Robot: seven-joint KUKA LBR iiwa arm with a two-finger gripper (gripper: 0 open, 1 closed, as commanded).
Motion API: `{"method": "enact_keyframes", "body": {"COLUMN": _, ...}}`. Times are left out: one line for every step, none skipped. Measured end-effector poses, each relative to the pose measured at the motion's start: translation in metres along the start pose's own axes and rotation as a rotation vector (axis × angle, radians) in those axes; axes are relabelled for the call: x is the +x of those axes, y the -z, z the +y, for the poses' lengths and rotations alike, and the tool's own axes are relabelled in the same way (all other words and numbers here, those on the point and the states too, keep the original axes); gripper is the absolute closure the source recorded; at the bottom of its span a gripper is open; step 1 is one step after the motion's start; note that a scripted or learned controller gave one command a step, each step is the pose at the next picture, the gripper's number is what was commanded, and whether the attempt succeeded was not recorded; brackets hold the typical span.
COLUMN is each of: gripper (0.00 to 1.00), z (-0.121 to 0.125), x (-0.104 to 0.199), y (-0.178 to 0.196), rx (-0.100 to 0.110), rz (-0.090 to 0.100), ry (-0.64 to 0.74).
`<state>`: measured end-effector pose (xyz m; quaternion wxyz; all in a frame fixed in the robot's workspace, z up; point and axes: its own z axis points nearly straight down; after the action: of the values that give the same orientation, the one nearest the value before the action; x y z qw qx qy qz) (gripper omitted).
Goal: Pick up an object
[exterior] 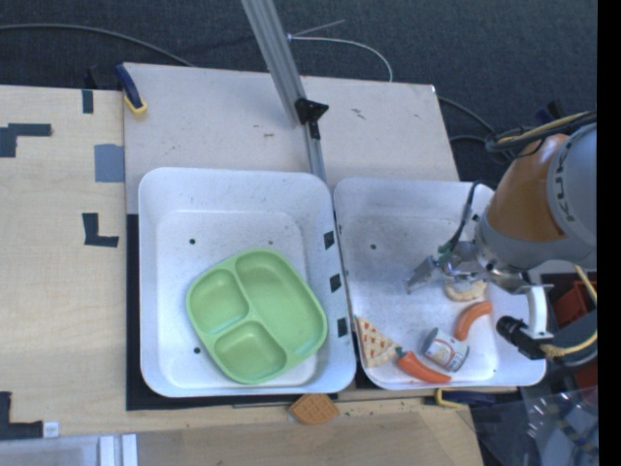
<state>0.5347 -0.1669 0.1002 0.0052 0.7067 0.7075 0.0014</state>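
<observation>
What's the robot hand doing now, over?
Gripper low in right bin, nothing seen between its fingers. Hot dog, can, carrot, waffle slice lying loose. Green tray in left bin.

In the right bin (pixel 388 212), the tool (pixel 439 270) hovers beside a sausage (pixel 473 317), can (pixel 444 349) and carrot (pixel 423 367).

Arm (pixel 543 207) reaching in from right, wrist bent down; gripper (pixel 427 275) low, pointing left.
</observation>
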Motion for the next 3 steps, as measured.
{"method": "enact_keyframes", "body": {"gripper": 1.0, "z": 0.001, "x": 0.001, "y": 0.012, "rx": -0.002, "rz": 0.002, "ry": 0.003}}
{"method": "enact_keyframes", "body": {"gripper": 1.0, "z": -0.007, "x": -0.001, "y": 0.067, "rx": 0.007, "rz": 0.004, "ry": 0.0}}
{"method": "enact_keyframes", "body": {"gripper": 1.0, "z": -0.001, "x": -0.01, "y": 0.116, "rx": 0.006, "rz": 0.004, "ry": 0.0}}
